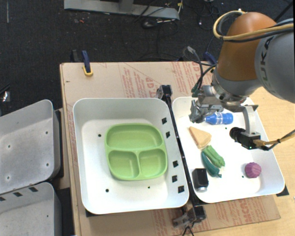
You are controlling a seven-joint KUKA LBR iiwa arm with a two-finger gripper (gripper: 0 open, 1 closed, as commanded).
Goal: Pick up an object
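We see the gripper (199, 113) low over the right bin (270, 183), blue bottle (219, 119) just beside it, whether the grip is closed we cannot tell

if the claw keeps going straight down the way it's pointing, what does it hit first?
Probably the blue bottle, lying just beside the claw near the back of the right bin. It could instead land on bare bin floor next to the bottle; depth is unclear from this slanted view.
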